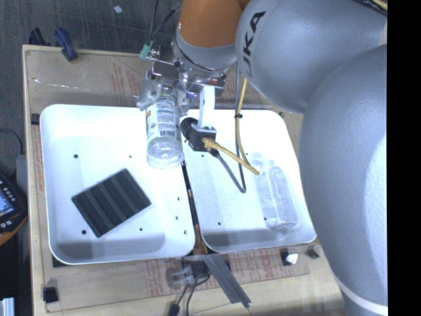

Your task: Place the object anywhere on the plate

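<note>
Camera view, fixed above the counter (99, 282), shows two shallow white bins side by side on a pale wooden surface. The grey arm with the orange band (207, 15) enters from the right and reaches over the rear of the bins, near the seam between them. The claw (164, 101) sits at the rear right of the left white bin (56, 176) and appears closed on a clear plastic bottle with a printed label (163, 133); the bottle hangs tilted beneath it, with the round end toward the camera, above the bin floor. The finger tips are hidden by the wrist hardware and the bottle, so exact opening cannot be read. A flat dark ribbed rectangular plate (112, 201) lies on the floor of the left bin, toward the front, turned at an angle and well apart from the held bottle. A second clear plastic bottle (276, 196) lies on its side in the right white bin (223, 236), near the right wall. A yellow and black cable (230, 160) hangs from the wrist over the right bin.
</note>
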You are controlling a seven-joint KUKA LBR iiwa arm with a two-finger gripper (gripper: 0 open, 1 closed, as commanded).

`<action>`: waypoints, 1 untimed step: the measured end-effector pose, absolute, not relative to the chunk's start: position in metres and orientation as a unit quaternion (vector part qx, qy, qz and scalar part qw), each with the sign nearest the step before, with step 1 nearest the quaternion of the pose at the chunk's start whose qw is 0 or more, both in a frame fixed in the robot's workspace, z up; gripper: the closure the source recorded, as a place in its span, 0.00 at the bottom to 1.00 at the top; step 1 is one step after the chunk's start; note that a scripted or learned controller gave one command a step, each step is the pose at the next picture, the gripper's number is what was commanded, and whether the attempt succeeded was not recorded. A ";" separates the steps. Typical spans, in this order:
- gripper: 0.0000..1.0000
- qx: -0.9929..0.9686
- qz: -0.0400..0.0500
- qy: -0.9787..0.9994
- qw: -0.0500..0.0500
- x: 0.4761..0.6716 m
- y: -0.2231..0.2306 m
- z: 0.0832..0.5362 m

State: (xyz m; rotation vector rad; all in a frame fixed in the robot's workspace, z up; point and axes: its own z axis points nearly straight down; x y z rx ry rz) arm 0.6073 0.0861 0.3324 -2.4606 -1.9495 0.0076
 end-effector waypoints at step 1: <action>1.00 -0.831 0.004 -0.556 0.002 0.622 0.043 0.310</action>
